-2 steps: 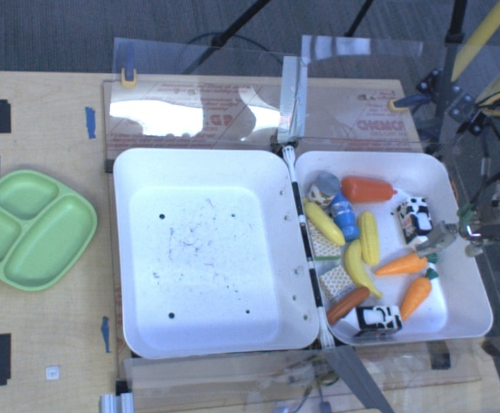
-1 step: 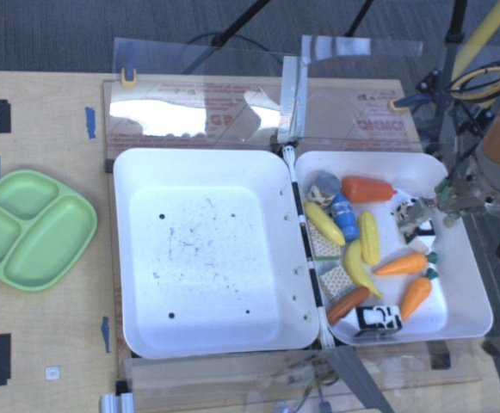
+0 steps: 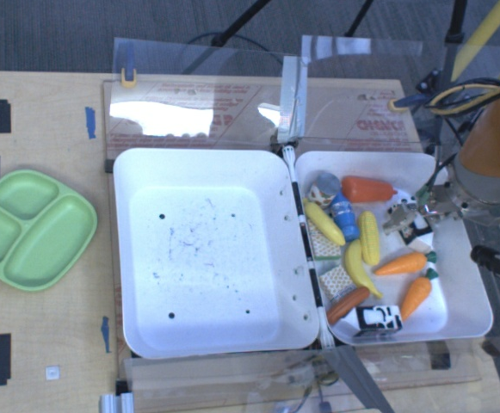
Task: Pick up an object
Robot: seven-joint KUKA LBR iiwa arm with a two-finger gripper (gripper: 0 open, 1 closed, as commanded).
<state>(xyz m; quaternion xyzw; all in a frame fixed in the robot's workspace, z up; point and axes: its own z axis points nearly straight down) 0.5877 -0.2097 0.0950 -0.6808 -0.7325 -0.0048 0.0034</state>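
Nearest the lens, a black-and-white block (image 3: pixel 377 317) sits at the front of the right bin (image 3: pixel 469 317), beside a sausage (image 3: pixel 348 303), carrots (image 3: pixel 415 295) and bananas (image 3: pixel 359 268). Over this crowded pile, likely stocked for picking, the gripper (image 3: pixel 407 216) hovers, its finger state impossible to tell.

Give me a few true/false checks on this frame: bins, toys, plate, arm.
1. The toys lie in the right bin. True.
2. The left bin holds the two carrots. False: both carrots lie in the right bin.
3. A green divided plate sits on the bench left of the bins. True.
4. The corn cob lies on the plate. False: it lies in the right bin, among the bananas.
5. The arm enters from the view's right. True.
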